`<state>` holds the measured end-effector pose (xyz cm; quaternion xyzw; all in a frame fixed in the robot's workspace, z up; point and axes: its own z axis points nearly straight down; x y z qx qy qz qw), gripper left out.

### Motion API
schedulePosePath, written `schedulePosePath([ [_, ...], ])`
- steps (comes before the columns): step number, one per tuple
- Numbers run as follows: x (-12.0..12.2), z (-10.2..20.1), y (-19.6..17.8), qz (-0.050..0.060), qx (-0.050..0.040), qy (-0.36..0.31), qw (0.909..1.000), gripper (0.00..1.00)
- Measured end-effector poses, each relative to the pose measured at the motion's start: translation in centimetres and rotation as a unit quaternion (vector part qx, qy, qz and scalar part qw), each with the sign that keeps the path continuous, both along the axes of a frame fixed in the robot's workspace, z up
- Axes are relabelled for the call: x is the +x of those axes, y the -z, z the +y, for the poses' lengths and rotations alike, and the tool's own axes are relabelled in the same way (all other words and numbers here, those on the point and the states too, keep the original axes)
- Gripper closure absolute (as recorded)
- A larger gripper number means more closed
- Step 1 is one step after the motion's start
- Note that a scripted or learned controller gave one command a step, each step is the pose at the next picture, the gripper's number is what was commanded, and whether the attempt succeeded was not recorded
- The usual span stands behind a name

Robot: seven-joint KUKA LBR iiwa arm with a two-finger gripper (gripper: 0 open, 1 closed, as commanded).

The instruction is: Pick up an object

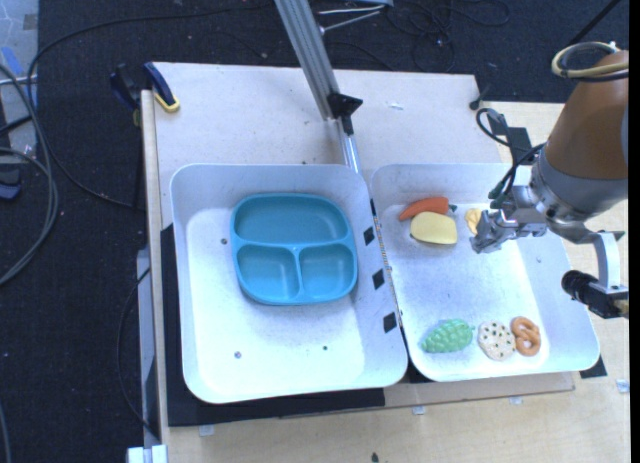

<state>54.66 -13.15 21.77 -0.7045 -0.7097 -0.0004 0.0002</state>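
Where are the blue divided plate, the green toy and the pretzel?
Blue divided plate (294, 248): camera view, on the ridge between its compartments.
Green toy (446, 336): camera view, on its bumpy middle.
Pretzel (526, 335): camera view, on its brown loop.

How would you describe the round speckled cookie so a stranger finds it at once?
Look in the right white bin, along its near edge. Three small toys lie in a row: the pale round speckled cookie is the middle one, between a green bumpy piece and an orange-brown pretzel.

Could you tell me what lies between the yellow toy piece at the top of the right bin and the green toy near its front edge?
In the camera view, only bare white bin floor separates the yellow piece from the green toy.
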Motion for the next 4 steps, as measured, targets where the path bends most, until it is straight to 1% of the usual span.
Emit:
schedulePosePath([
  [1, -0.2, 4.5, 0.3, 0.001, -0.0001, 0.001, 1.0, 1.0],
  [3, -0.3, 15.3, 1.2, 0.0, 0.0001, 0.0, 1.0, 1.0],
  [4, 0.1, 20.3, -0.4, 0.0, -0.0001, 0.001, 1.0, 1.0],
])
